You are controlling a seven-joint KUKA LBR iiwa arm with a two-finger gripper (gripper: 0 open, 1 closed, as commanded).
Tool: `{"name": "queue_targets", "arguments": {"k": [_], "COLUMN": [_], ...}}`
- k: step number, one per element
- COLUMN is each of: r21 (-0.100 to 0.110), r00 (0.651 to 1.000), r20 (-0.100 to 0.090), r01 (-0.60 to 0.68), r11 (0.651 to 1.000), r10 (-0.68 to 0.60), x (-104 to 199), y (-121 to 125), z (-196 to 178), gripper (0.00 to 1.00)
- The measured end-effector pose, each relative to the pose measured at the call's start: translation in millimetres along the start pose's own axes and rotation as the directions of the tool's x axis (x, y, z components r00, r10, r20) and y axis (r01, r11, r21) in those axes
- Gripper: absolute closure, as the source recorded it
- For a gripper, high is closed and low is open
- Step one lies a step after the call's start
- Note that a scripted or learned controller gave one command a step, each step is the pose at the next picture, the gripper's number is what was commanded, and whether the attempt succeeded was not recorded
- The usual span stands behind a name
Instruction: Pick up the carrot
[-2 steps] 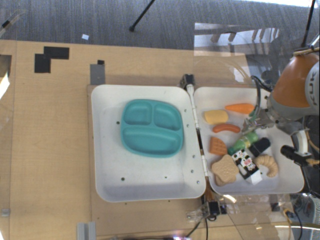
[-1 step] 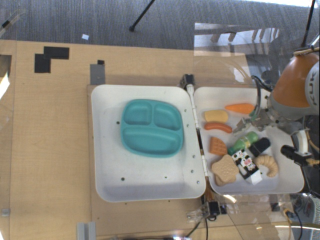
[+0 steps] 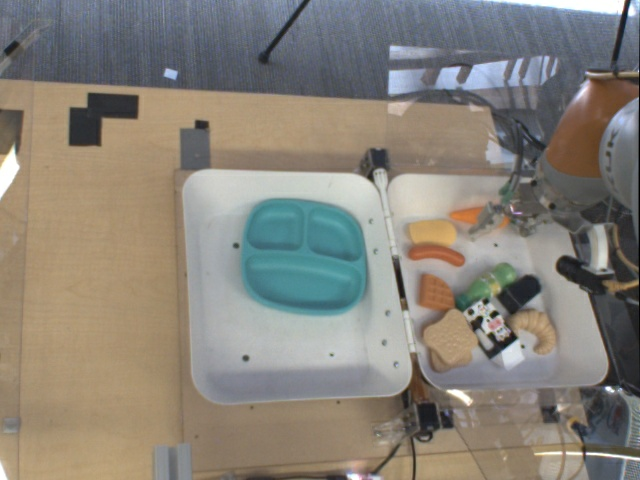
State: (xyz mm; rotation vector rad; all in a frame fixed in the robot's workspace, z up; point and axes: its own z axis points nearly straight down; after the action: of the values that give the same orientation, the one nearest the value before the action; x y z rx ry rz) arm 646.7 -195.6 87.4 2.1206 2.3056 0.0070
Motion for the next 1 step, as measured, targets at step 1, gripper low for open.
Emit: {"name": "queue_targets", "arguments": {"k": [1], "r21": [0.043], "r00": [0.98], "r20": [-0.013], "r01": [-0.196], "r11": [0.98], "r10": [0.197], "x": [-5.7], "y": [18.7], "z": [3.3], "gripper": [0.0]}}
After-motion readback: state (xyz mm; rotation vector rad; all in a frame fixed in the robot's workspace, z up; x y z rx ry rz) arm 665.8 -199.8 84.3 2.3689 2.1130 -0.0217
